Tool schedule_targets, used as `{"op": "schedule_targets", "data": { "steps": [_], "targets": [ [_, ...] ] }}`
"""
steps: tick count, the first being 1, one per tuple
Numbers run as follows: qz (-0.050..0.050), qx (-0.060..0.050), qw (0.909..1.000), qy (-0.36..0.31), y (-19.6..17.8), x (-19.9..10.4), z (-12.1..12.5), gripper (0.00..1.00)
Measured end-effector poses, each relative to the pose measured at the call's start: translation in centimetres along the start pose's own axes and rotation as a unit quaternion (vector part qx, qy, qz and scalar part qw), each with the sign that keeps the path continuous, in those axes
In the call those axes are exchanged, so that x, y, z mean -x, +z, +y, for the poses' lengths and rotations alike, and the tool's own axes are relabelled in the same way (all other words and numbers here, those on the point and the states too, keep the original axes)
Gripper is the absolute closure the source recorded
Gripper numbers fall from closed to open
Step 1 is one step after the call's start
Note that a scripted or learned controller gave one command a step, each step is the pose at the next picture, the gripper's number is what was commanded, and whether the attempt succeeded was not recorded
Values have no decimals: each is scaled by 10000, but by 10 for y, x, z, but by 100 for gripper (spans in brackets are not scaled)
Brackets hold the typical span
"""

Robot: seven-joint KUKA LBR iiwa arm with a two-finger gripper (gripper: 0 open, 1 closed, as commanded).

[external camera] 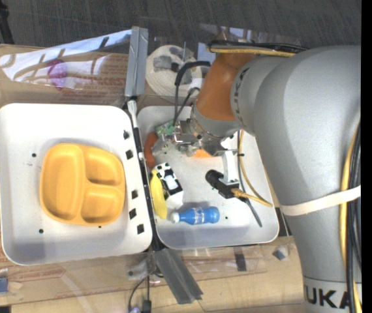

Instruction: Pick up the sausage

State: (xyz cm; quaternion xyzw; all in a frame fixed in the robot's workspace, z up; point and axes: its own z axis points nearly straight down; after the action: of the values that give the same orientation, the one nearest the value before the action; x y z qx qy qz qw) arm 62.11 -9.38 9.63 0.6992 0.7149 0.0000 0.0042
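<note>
A: Where is the sausage (148,147) seen?
B: At the right bin's (264,230) left wall, beside the lowered gripper (185,137).
A: The jaws?
B: Their state cannot be told.

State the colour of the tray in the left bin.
Yellow: the tray, seen in the camera view.

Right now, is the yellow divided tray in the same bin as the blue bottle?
No. The yellow divided tray lies in the left bin, while the blue bottle lies in the right bin.
</note>
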Motion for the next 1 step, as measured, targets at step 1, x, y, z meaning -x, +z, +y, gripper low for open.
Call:
{"op": "schedule_targets", "data": {
  "steps": [1],
  "targets": [
    [17, -76, 9767, -2144, 0, 10, 29, 0]
  ]
}}
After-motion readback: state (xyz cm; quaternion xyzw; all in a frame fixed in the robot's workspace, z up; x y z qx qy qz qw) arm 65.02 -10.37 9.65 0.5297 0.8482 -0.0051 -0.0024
